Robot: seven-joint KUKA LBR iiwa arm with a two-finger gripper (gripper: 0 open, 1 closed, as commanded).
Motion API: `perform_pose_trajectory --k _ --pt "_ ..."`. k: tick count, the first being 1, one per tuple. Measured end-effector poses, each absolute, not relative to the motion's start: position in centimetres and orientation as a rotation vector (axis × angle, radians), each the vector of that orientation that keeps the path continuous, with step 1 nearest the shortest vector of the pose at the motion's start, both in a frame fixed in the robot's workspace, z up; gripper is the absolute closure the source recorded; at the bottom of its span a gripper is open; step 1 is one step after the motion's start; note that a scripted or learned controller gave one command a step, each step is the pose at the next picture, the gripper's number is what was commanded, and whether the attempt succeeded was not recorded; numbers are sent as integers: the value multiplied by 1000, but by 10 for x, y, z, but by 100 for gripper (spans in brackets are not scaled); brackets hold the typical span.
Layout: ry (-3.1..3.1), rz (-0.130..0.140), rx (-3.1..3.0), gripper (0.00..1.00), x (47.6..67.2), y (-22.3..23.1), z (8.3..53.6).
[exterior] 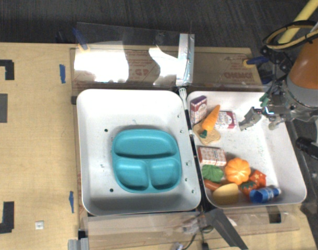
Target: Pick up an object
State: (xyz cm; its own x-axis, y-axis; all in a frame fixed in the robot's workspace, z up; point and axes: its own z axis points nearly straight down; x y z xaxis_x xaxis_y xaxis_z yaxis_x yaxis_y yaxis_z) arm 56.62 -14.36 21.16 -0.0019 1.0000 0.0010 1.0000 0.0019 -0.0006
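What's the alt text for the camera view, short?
A grey robot arm's gripper hovers over the right bin, above toy food packed along its left and front sides. The left bin holds a teal divided tray.

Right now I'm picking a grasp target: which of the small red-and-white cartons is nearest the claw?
The carton lying flat just right of the carrot, at the right bin's upper middle. The other two sit farther left, by the divider; the claw hovers just to its right.

Teal divided tray (146, 159) in white bin (91, 139), orange pumpkin (237, 170), blue bottle (264, 194), yellow potato (226, 192)
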Motion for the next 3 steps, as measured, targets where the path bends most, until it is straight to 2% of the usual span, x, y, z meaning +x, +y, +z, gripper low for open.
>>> perform_pose_trajectory --k 1,2,3 --pt "-2109 -4 -2334 0 509 -131 277" --pt "-2197 6 -2236 0 492 -104 188" --pt "-2181 -7 -2270 0 481 -145 88"
